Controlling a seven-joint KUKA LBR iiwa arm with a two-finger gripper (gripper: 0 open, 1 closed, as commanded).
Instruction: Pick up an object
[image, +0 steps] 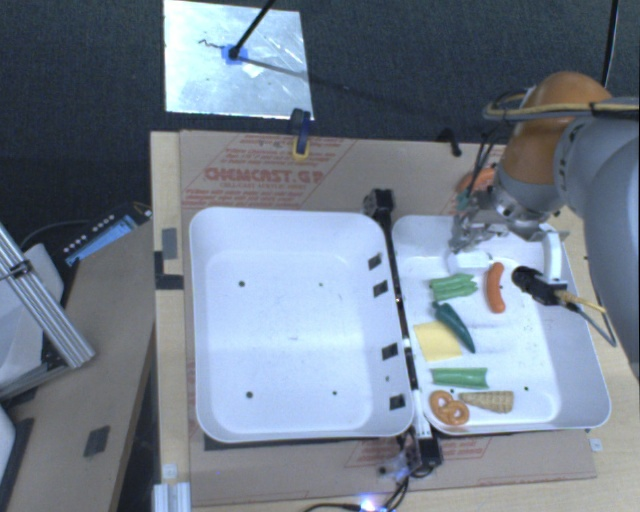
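So the grey arm's gripper (470, 236) hangs over the far end of the right-hand shallow white bin (575, 385), and honestly I can't tell how its fingers are set, it's all a blur of metal there. Nothing looks gripped.

All the candidates are in that bin: a light green bean-pod toy (453, 287) closest under the gripper, an orange-red sausage toy (495, 287) just beside it, a dark green pepper toy (454, 324), a flat yellow cheese slice (437, 341), another green pod (460, 377), a brown pretzel (449, 408) and a tan waffle cone (489, 401).

I'd go for the light green pod: drop straight down and close across its narrow side.

Watch the far bin wall and the black clip divider (400, 330) on the left. The middle of the bin has more open floor. The left-hand white bin (290, 320) gives loads of space.
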